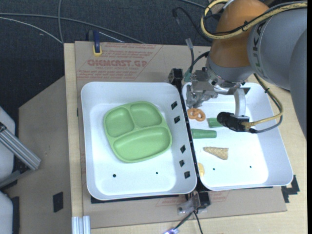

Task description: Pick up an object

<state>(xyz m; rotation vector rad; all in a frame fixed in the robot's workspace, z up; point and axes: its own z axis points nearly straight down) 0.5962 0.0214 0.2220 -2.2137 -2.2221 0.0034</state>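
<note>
The arm (282,38) is smooth grey, with a rounded orange band (239,26) above the wrist. Yellow and black cables (219,13) loop over that band. Below it sits a metallic wrist block, and a black cable (258,123) trails beside the jaws.

A green divided plate (138,130) is seen in the left bin (92,145); the gripper (194,101) is poised over a pretzel (196,114) in the right bin (278,155).
</note>
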